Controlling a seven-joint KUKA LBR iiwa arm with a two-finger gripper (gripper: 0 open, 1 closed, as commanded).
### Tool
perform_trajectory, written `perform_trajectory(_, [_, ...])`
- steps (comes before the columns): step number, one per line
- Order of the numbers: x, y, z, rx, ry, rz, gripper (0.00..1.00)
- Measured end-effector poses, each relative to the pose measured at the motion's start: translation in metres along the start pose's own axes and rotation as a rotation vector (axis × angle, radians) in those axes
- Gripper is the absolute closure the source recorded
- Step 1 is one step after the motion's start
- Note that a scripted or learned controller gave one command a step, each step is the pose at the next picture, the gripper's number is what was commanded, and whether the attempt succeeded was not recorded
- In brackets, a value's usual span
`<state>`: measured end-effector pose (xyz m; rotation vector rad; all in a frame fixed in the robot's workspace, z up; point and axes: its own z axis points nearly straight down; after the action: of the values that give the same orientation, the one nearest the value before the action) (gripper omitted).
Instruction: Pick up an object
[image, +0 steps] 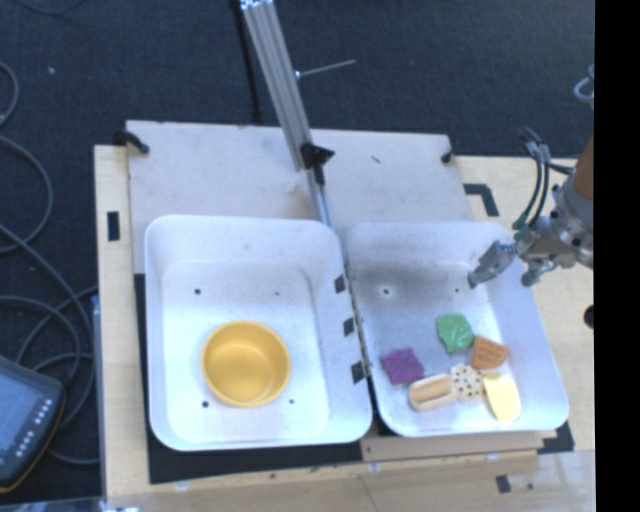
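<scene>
From the camera view, the arm comes in at the right edge, its wrist hung with dark cables, and the gripper (510, 262) reaches leftward over the upper right part of the right bin (420, 250). One grey finger juts out toward the bin's middle, tilted downward; a second part sits nearer the wrist. Whether the fingers are spread or closed cannot be told from this angle, and nothing is seen between them.

The right bin is a shallow white tray with rounded corners, its floor scuffed grey toward the back. The objects lie clustered in its near right corner — well apart from the gripper. A green lump (454, 332) with a soft, crumpled look lies farthest back. Just beside it, to the right, is an orange-brown wedge (489, 352) with a ridged face. A flat purple piece (402, 365), rough-edged, sits to the left. A tan rounded block (432, 391) lies along the front, touching a small white spotted cube (464, 381), and a smooth yellow oval piece (502, 397) lies just right of the cube.

The left bin (180, 250) — same white plastic — holds a yellow bowl (246, 363), round and glossy, standing upright near the front. Both bins rest on a pale wooden bench (115, 300), and a slanted metal rail (280, 80) rises behind them.
</scene>
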<state>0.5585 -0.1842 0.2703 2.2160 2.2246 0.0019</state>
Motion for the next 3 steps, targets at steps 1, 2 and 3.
perform_trajectory(1, [0.0, 0.0, 0.0, 0.0, 0.001, 0.0, 0.0])
perform_trajectory(2, [0.0, 0.0, 0.063, 0.007, -0.001, 0.004, 0.0])
perform_trajectory(3, [-0.002, 0.003, 0.126, 0.007, -0.001, 0.004, 0.0])
